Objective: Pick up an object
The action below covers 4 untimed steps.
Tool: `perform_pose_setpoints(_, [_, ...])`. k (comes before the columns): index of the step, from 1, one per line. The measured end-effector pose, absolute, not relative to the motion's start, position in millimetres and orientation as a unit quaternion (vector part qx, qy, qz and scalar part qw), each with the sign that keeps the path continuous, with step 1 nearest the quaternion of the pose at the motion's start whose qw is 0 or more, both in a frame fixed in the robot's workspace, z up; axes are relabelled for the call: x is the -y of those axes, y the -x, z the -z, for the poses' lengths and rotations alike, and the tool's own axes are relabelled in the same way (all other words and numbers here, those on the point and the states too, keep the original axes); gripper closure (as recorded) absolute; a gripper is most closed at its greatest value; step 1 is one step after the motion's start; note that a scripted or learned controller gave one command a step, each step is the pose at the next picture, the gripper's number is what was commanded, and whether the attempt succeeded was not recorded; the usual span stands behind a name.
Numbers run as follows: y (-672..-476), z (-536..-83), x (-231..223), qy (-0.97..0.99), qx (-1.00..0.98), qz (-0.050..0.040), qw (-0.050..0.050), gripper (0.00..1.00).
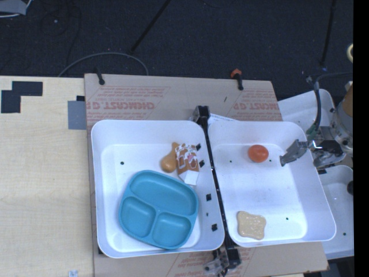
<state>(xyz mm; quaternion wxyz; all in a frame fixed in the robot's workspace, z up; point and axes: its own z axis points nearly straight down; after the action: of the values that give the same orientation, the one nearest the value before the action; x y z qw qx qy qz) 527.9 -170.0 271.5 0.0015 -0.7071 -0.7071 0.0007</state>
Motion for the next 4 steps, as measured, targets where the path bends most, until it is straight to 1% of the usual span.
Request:
perform_pose_setpoints(1, [-528.4, -208, 164, 0.707, 0.707, -0.0023, 0.004, 0.0])
perform_pose_setpoints(2, [-527.7, -144, 159, 0.707, 0.707, -0.0022, 0.004, 0.0])
perform_pose_setpoints(3, [-526.0, -90, 158, 0.707, 0.707, -0.002, 0.004, 0.0])
perform_pose_setpoints(4, [-527.0, -103, 160, 0.709, 0.705, -0.0011, 0.003, 1.0])
